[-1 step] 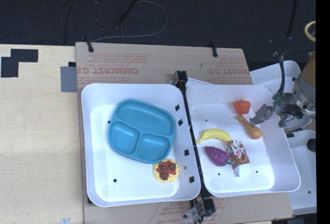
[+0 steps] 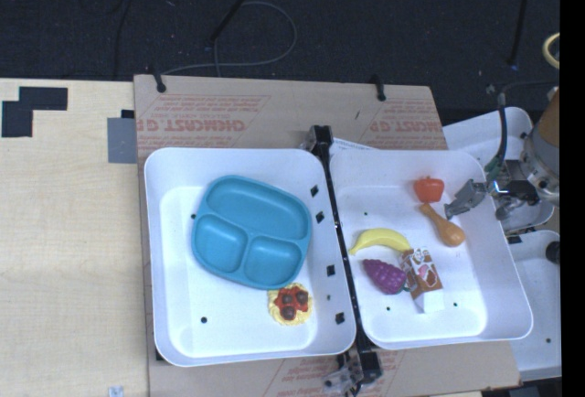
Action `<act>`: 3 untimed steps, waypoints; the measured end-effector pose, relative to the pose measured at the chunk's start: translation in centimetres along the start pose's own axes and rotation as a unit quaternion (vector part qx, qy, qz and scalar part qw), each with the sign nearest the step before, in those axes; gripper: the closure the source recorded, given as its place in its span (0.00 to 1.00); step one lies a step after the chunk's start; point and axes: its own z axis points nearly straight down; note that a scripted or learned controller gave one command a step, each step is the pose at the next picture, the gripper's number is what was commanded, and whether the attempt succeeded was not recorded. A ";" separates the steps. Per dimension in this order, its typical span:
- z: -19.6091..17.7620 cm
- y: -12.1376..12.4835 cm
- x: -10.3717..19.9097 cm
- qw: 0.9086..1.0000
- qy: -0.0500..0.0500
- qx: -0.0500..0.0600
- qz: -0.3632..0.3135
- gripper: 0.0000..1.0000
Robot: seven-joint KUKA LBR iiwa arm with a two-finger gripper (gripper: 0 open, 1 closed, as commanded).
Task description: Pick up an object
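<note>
Left bin: 1 blue plate, 1 pizza. Right bin: 5 toys. Hand fingers apart, holding nothing.

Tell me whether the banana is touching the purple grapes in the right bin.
Apart. The camera view shows a thin strip of white bin floor between the banana and the purple grapes just below it.
</note>
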 end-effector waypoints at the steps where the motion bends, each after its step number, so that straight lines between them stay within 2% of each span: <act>1: 6.1 -0.4 0.9 1.000 0.002 0.004 0.000 0.00; 2: 12.5 -0.3 1.3 1.000 0.001 0.003 0.000 0.00; 3: 14.4 -0.3 1.4 1.000 0.001 0.002 0.001 0.00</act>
